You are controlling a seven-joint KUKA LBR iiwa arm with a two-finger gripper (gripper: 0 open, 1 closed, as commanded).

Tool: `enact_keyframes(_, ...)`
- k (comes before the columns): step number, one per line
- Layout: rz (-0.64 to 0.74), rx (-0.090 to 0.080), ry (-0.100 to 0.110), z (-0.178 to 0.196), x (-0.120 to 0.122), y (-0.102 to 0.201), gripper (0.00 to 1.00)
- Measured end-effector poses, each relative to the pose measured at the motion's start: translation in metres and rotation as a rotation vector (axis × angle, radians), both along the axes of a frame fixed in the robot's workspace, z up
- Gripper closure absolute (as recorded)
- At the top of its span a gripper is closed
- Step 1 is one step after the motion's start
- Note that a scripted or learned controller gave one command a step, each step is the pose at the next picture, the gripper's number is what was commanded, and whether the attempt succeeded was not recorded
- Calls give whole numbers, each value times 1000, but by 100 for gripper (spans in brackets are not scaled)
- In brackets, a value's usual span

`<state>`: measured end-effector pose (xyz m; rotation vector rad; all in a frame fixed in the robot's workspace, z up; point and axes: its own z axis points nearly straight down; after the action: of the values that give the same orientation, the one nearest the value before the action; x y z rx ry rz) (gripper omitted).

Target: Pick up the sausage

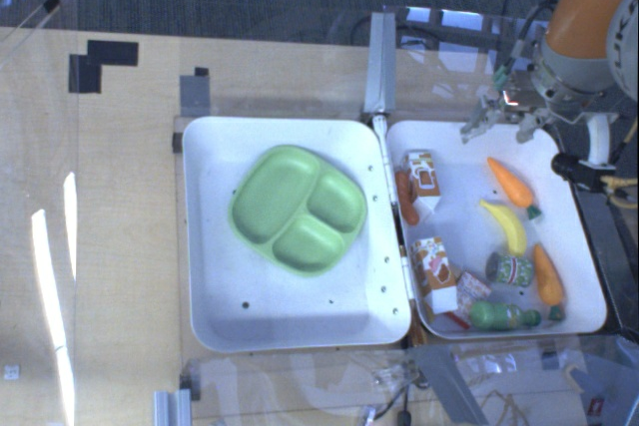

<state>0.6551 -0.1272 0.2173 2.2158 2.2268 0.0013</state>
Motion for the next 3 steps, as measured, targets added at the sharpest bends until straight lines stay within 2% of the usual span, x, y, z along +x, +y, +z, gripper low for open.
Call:
enact_keyframes(1,-226,0,1,-55,2,-3,0)
enact_keyframes(2,-196,0,-5,-130,-23,-28,0)
enact_keyframes(3,-196,0,-5,-131,-23,-28,0)
